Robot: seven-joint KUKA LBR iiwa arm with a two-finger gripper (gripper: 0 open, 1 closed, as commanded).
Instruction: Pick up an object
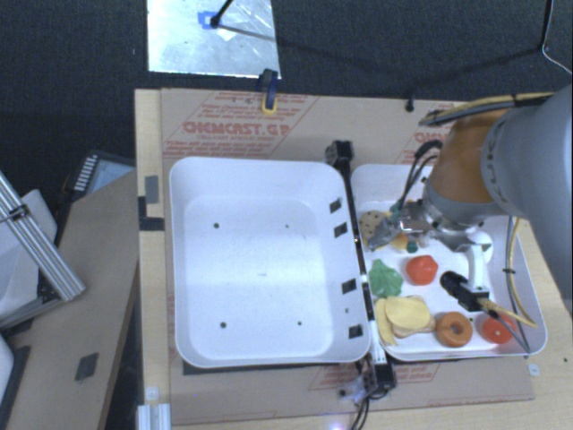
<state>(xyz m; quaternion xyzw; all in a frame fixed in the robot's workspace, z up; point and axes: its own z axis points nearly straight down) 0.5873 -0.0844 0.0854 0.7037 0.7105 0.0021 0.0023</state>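
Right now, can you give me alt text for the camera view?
The gripper hangs low over the right bin, near a green toy, red tomato, yellow chips and brown doughnut. The left bin sits beside it.

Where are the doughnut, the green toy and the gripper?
doughnut [454,329]: camera view, on its brown ring, near the right bin's front edge.
green toy [386,279]: camera view, middle of its leafy body.
gripper [387,229]: camera view, at its fingertip end, over the right bin.
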